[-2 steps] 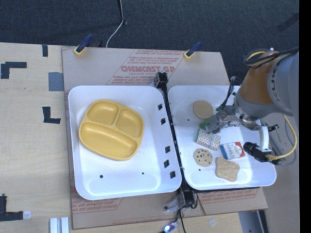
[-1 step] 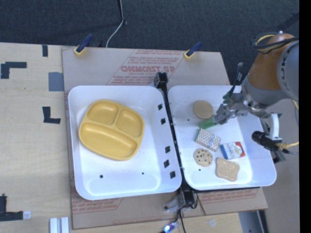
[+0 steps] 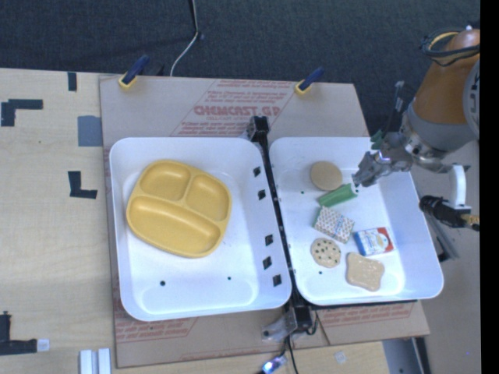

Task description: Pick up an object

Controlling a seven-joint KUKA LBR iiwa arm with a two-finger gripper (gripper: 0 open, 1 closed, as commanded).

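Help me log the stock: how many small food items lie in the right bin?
6: tan round at top, green piece below it by the gripper, patterned packet, blue-red packet, cookie, toast. None looks hidden.

Even, bright light; soft shadows, slight blur.

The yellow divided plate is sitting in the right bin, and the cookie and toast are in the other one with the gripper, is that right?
Not quite. The camera view shows the yellow divided plate in the left bin, not the right. The cookie and toast do lie in the other bin, near the gripper.
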